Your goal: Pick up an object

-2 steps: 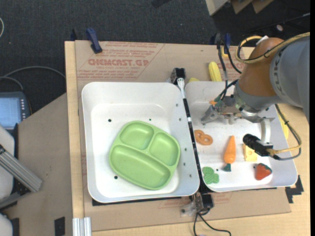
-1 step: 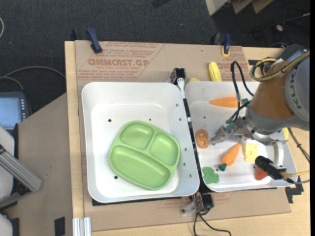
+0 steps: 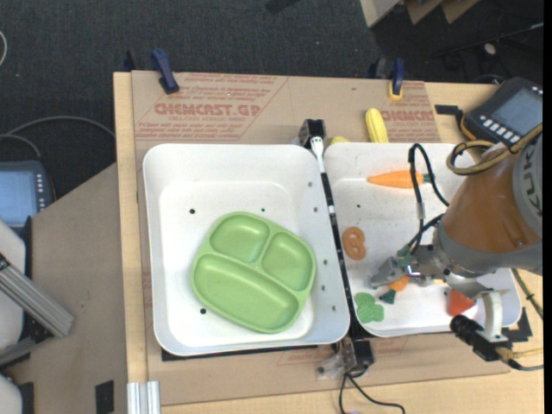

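Divided plate (image 3: 253,271) in L bin (image 3: 164,231); carrot (image 3: 395,178), pretzel (image 3: 354,242) in R bin (image 3: 345,188).

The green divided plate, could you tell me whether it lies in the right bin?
No, the green divided plate lies in the left bin, apart from the right bin.

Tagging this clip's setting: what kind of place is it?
Likely a robotics lab bench for pick trials: two white bins clamped to a board, toy food such as a carrot and a green divided plate, and cables trailing on dark carpet.
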Available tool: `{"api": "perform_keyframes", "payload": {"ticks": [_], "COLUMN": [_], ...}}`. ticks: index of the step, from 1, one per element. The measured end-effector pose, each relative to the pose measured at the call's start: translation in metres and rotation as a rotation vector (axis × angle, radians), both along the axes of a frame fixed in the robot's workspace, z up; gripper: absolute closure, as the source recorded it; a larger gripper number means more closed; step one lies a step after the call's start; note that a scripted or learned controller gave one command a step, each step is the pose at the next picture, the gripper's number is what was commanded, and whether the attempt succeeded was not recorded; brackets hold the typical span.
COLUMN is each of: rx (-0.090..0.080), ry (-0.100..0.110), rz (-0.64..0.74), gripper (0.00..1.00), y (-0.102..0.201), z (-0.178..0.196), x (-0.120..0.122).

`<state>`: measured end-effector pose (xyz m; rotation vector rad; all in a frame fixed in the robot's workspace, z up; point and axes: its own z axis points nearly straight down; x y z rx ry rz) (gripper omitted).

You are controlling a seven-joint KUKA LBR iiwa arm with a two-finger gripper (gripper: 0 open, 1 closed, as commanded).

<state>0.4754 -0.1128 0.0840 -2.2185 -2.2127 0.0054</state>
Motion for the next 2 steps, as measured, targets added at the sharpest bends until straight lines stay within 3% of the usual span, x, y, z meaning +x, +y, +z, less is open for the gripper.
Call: {"api": "perform_keyframes", "payload": {"ticks": [1, 2], "rx": [-0.005, -0.002], "ry": [-0.011, -0.021], "rz": [0.000, 0.012], "gripper": [1.00, 1.00], "y": [-0.001, 0.072], "z": [0.011, 0.106], "x": [0.004, 0.035]}}
